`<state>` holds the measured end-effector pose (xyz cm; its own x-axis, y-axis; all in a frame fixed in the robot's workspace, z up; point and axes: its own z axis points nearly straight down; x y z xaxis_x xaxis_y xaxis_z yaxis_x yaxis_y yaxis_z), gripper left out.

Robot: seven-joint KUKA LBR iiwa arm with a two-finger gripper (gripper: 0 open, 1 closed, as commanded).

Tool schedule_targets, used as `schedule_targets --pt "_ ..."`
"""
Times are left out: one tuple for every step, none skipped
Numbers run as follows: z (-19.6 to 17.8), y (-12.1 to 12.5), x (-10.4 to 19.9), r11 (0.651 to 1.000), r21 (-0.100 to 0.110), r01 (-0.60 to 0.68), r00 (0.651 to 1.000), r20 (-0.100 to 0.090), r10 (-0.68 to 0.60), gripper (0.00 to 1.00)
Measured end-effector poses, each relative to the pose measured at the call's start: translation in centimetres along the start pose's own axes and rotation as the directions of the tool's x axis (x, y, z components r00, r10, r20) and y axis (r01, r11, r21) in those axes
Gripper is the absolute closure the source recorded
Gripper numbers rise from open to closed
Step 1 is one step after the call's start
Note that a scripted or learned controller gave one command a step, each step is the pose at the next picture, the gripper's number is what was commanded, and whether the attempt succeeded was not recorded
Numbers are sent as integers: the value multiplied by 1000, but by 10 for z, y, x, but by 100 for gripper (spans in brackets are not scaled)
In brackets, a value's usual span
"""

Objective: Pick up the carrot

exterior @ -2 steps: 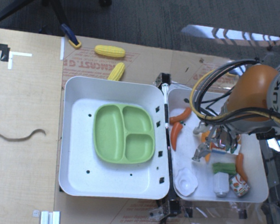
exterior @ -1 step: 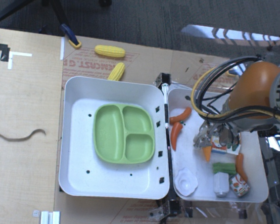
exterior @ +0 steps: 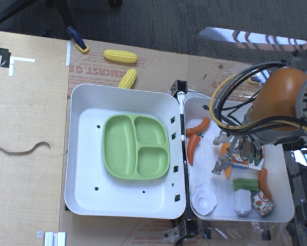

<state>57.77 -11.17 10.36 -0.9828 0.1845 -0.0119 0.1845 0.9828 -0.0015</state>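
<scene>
Hanging low over the right bin (exterior: 280, 212), the tool (exterior: 227, 161) sits among clutter beside an orange piece, its opening impossible to judge, while the carrot (exterior: 193, 149) lies apart near the left wall.

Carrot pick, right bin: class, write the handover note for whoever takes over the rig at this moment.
Gripper: low in the right bin, among the clutter; nothing can be seen held.
Carrots: several orange carrot-like pieces lie in that bin. Two sit near its left wall, apart from the gripper; another lies right of it, beside a green item.
Left bin: holds a green divided plate.
Done: arm is down in the bin.
Left: grasp a carrot and lift it.
</scene>
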Motion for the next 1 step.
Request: schedule_targets --pt "-11 0 -2 1000 1 2 1000 7 -2 100"
